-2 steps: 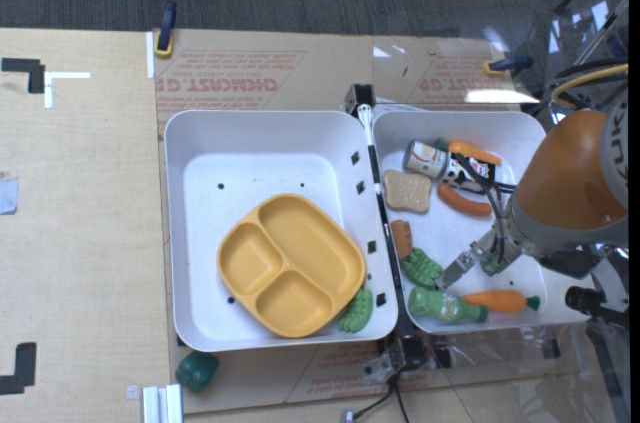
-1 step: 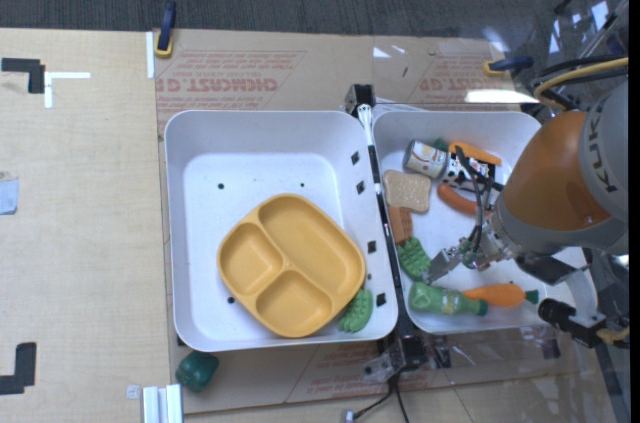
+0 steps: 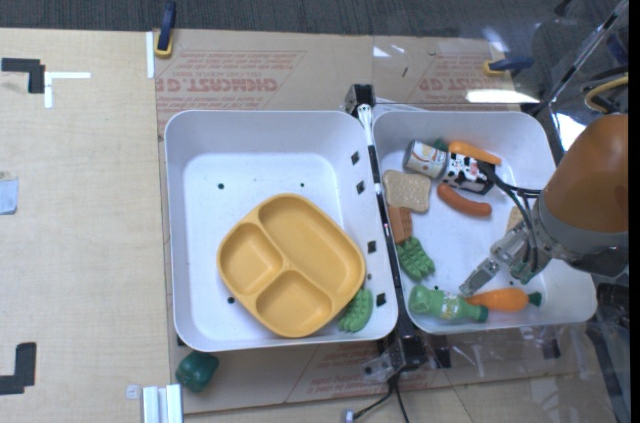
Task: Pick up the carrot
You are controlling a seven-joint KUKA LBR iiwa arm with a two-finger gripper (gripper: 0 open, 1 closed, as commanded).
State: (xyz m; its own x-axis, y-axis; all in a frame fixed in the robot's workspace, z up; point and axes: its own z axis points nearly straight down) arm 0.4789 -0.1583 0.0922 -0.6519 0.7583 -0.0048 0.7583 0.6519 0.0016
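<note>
Camera view, looking down at a slant on two white bins side by side on the desk point(image 3: 80, 241). Left bin point(image 3: 190, 211): a yellow three-compartment tray point(image 3: 290, 263) lies at an angle on the floor, with a green vegetable point(image 3: 356, 309) just beside its lower right edge. Right bin point(image 3: 570, 306): the carrot point(image 3: 505, 300) lies on its side near the front wall, leafy end toward the right, tip toward a green bottle point(image 3: 447, 307) that lies just left of it. The gripper point(image 3: 480, 278) sits low over the bin, immediately above and left of the carrot; its fingers look slightly apart, and the carrot is beside them, not between them. The arm point(image 3: 590, 201) enters from the right, its orange band above the wrist. Farther back in the same bin: a slice of bread point(image 3: 407, 191), a brown bar point(image 3: 401, 224) below it, a green leafy piece point(image 3: 415, 260), a sausage point(image 3: 465, 201), a small can point(image 3: 426, 158), and a black-and-white object point(image 3: 466, 173) with an orange piece point(image 3: 472, 152) touching it. On the desk in front of the left bin lies a dark green pepper point(image 3: 197, 369).
</note>
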